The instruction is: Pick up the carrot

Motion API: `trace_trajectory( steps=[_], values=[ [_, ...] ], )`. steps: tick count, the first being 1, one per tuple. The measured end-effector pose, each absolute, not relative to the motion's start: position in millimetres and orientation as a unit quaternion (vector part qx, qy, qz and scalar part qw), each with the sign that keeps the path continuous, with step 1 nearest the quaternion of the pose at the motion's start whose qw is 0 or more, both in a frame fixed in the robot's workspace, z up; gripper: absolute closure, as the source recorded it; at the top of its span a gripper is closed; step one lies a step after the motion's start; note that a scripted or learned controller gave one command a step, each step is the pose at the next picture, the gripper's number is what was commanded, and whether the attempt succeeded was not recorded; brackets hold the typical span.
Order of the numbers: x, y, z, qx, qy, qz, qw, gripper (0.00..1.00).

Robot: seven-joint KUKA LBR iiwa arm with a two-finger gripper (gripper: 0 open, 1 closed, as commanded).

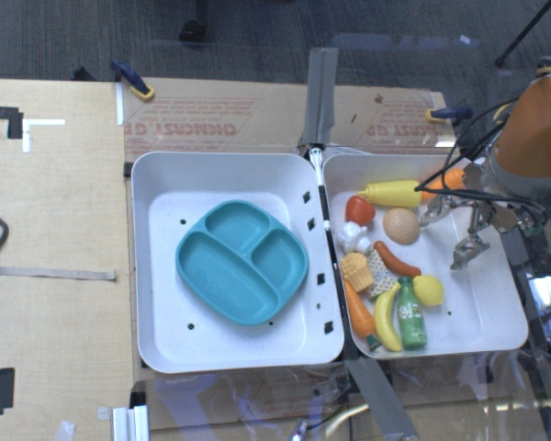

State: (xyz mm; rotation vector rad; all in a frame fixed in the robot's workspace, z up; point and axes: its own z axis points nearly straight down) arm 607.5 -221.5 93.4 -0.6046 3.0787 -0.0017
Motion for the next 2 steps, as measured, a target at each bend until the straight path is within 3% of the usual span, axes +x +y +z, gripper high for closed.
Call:
trace_trajectory(
  steps=[1, 2],
  values=[
    [638.4, -221, 95, -0.292, 0.956, -0.0013, 0.005, 0.00],
    [640.8, -220, 107, -0.290, 0.957, -0.0019, 0.009, 1.00]
  ],
)
